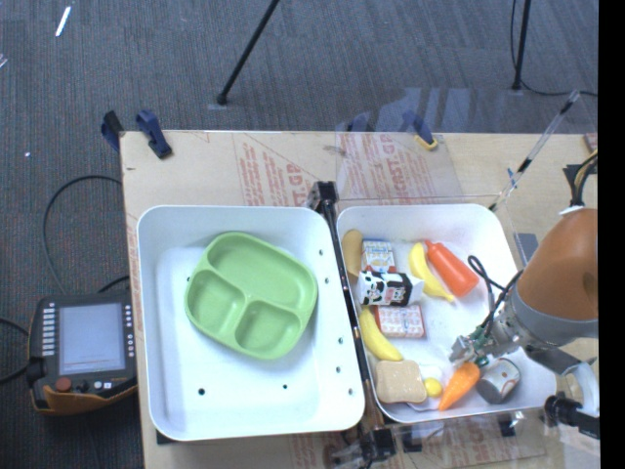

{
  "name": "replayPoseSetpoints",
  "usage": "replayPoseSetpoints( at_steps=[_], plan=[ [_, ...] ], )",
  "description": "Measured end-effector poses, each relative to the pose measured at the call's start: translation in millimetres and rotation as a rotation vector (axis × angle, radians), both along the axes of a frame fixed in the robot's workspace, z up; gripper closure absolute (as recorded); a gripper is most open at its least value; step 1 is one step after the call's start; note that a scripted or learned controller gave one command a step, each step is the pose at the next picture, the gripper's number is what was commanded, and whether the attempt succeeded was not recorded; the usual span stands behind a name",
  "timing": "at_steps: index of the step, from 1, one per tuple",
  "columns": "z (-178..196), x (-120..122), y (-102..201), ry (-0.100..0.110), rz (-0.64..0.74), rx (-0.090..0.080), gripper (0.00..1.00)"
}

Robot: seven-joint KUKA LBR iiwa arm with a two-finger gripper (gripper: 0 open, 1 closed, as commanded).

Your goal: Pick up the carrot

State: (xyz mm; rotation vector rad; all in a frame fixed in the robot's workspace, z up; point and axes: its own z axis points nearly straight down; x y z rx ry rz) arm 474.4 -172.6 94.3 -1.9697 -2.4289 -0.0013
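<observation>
The grey two-finger gripper [476,352] sits low over the top end of the small orange tapered carrot [457,386], and whether its jaws are parted or closed on anything I cannot tell. The carrot lies slanted on the floor of the right-hand shallow white bin [488,225], beside a tan bread slice [398,382]. Judging by this, the lift is not yet done.

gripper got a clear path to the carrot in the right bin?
Probably yes. The gripper hangs right above the carrot's upper end, and nothing lies over it. The bread slice to its left and the grey object to its right crowd it, so the jaws have little side room.
</observation>
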Motion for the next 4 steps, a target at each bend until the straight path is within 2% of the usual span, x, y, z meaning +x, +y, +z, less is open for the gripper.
replayPoseSetpoints(
  at_steps=[1, 2, 3, 4],
  plan=[
    [99, 13, 70, -0.008, -0.127, -0.006, 1.00],
    [97, 11, 69, -0.003, -0.130, -0.007, 0.00],
    [-2, 5, 27, -0.018, -0.006, -0.010, 0.00],
    [5, 4, 27, -0.011, -0.015, -0.005, 1.00]
  ],
)
